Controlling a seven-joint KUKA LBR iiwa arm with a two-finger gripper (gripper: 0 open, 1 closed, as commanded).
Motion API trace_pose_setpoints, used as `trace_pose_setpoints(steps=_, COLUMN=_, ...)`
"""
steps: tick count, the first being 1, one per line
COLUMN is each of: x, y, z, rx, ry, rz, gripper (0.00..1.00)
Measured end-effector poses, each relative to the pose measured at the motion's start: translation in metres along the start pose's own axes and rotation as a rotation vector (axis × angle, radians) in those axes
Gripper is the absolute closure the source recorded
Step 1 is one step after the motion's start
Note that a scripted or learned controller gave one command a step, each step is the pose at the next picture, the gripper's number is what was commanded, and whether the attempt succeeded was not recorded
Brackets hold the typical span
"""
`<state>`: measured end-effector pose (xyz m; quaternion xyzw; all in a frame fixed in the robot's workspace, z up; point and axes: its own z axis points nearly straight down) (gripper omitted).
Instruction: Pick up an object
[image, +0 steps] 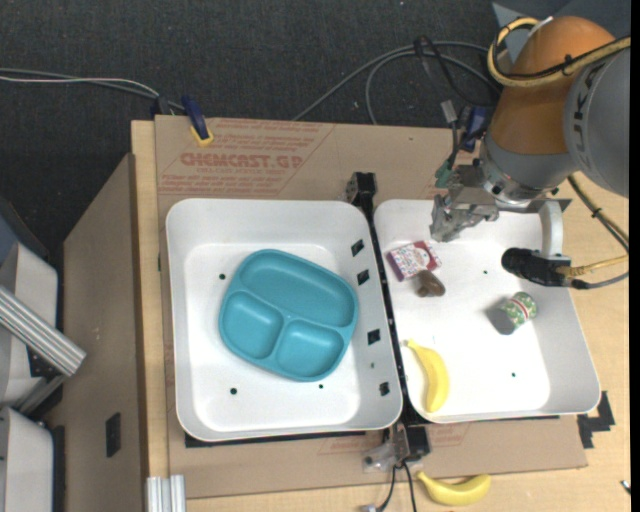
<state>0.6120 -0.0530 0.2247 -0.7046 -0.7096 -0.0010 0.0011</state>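
Note:
The right bin (560, 390) holds a yellow banana (431, 373) near its front left corner. A small packet with a maroon and white label (411, 259) lies at its back left, with a small brown lump (431, 285) just in front of it. A grey and green can-like object (513, 311) lies toward the right. My gripper (452, 225) hangs over the back of this bin, just right of and above the packet. I see nothing between its fingers.
A teal divided plate (288, 314) lies in the left bin (190, 300). A black clip (361, 187) sits at the back of the divider between the bins. A second banana (458, 487) lies outside, in front of the bins. Cables run across the dark floor behind.

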Motion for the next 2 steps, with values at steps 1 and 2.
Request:
trace_pose_setpoints(steps=1, x=0.053, y=-0.006, z=-0.011, rx=0.0, ry=0.0, rz=0.0, gripper=1.0)
trace_pose_setpoints(steps=2, x=0.103, y=-0.006, z=-0.011, rx=0.0, ry=-0.001, rz=0.001, gripper=1.0)
